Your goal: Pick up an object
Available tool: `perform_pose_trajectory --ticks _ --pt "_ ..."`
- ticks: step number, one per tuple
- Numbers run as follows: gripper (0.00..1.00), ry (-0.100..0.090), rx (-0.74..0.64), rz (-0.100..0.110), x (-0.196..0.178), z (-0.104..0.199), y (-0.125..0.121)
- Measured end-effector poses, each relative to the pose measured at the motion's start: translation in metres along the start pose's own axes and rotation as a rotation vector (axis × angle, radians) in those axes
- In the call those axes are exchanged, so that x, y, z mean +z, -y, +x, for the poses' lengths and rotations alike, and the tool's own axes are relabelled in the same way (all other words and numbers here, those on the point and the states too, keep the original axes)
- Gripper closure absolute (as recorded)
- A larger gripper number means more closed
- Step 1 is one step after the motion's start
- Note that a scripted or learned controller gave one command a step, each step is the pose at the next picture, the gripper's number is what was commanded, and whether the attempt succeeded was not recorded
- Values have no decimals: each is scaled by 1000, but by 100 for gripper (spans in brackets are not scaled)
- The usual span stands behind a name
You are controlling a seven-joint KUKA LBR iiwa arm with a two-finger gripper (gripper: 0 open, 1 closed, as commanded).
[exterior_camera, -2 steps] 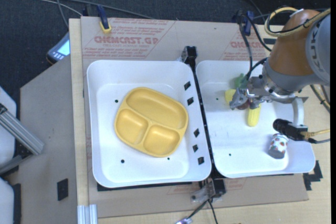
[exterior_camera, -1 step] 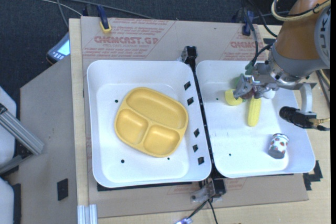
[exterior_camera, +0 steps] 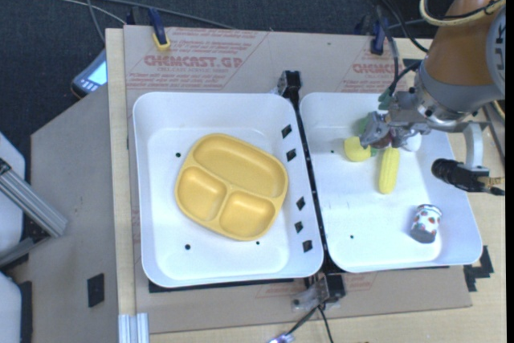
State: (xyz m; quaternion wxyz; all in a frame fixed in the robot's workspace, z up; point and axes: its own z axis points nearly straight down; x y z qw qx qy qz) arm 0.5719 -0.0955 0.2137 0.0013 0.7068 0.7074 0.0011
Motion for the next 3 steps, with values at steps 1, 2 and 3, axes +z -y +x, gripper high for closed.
perform_pose_trajectory --ticks 1,2,3 --pt "100 -2 -5 2 2 51 -8" --pt "100 -2 -6 0 -11 105 -24" --pt "100 -2 -5 1 -2 152 -48"
